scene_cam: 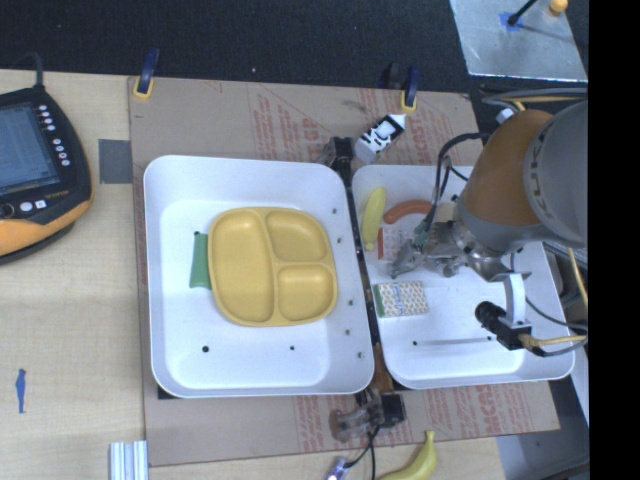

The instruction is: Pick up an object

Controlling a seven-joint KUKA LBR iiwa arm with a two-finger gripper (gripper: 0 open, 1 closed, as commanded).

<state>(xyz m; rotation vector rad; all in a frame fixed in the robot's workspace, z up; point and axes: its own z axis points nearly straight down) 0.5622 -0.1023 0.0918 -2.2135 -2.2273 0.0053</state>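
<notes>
Pincer [412,258]: lowered into right bin [450,363], beside banana [372,216]; finger state cannot be told.
Left bin [250,368]: yellow tray [272,265] seen at centre.

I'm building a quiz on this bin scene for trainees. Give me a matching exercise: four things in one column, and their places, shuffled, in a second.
Things:
1. yellow divided plate
2. green item
3. gripper
4. handheld control pad

Places:
A. on the bench, left of both bins
B. in the right bin, near a patterned packet
C. middle of the left bin
D. partly under the plate's left edge

Pairs: 1-C, 2-D, 3-B, 4-A
</notes>
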